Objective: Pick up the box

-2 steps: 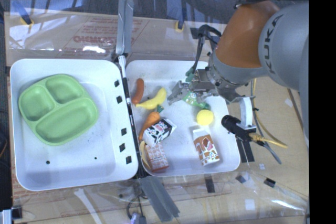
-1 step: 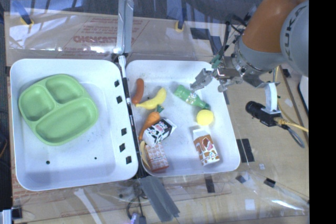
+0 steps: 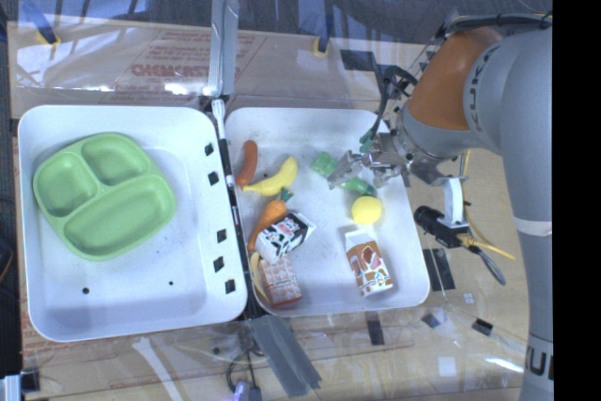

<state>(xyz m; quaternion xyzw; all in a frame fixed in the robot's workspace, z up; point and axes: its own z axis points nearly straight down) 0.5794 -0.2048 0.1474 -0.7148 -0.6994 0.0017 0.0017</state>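
Note:
An orange-and-white box lies flat near the front right of the right bin. A brownish box lies at the bin's front left, with a black-and-white carton just behind it. My gripper hangs low over the bin's right middle, between a green piece and a yellow lemon. It is well behind the orange-and-white box and apart from all the boxes. Nothing shows as held by it.
A banana, a red sausage and a carrot lie on the right bin's left side. A second green piece sits under the gripper. The left bin holds a green divided plate.

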